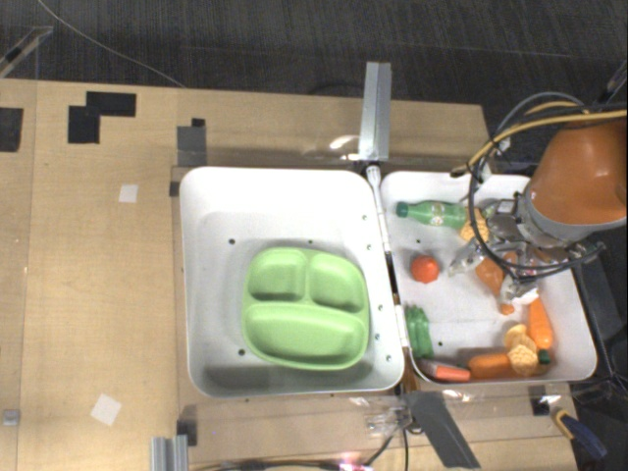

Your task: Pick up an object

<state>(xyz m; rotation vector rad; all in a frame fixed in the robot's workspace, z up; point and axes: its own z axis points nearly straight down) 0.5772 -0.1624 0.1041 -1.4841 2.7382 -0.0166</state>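
Observation:
The right bin point(446, 307) holds several small objects. A green bottle point(432, 212) lies at its far left, and a red tomato point(424, 269) sits below it. A green piece point(419, 332) rests by the left wall. Along the near wall lie a small carrot point(451, 371), a long orange piece point(489, 365) and a yellowish lump point(523, 349). Another carrot point(540, 322) lies at the right. My gripper point(500, 266) hangs low over the bin's right half, right above an orange object point(489, 276). The wrist and cables hide how it meets that object.
The left bin point(211, 263) holds a green divided plate point(306, 307). A metal post point(376, 111) stands behind the wall between the bins. The arm's orange band point(584, 170) and cables cover the right bin's far right corner.

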